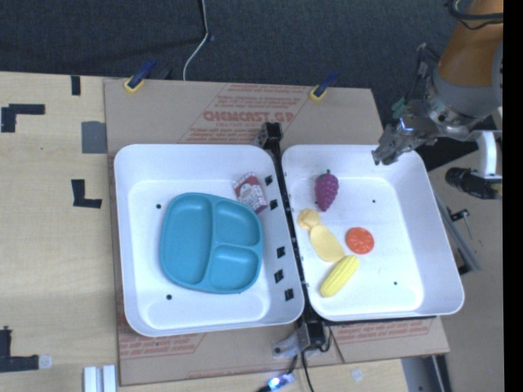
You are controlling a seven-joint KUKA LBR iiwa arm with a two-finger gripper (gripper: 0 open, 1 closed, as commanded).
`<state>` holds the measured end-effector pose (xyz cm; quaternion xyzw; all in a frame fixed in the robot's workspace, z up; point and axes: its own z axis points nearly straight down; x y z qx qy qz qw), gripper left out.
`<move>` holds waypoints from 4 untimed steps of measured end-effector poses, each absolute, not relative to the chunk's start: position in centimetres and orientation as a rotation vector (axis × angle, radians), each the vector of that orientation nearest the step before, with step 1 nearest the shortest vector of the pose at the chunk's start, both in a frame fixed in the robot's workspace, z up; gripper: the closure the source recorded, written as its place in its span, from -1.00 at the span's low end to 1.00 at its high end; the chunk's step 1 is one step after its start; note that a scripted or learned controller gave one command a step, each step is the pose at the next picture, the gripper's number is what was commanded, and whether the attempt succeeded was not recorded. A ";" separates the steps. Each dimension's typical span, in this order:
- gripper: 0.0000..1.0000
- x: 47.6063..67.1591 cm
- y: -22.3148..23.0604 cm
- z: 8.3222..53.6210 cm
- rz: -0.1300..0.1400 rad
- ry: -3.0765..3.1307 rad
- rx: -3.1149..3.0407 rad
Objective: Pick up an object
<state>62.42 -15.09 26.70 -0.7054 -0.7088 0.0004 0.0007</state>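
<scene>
The right bin (425, 219) holds a purple grape bunch (326, 189), a pale yellow squash-like piece (321, 235), a small orange-red fruit (359, 240) and a yellow corn cob (339, 275). My gripper (391, 150) hangs over the far right corner of that bin, up and to the right of the grapes, with nothing visibly held. The arm comes in from the upper right, its orange band above the wrist.
The left bin (131, 219) contains a blue divided plate (211, 242) and a small red-and-white packet (252, 192) by its far right side. A black divider strip (278, 211) runs between the bins. Cardboard lies under both bins.
</scene>
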 end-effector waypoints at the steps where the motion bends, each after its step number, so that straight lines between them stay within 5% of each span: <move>1: 1.00 61.4 -10.3 25.0 0.003 -2.225 -2.215; 4: 1.00 60.3 4.0 23.7 0.000 -2.228 -2.214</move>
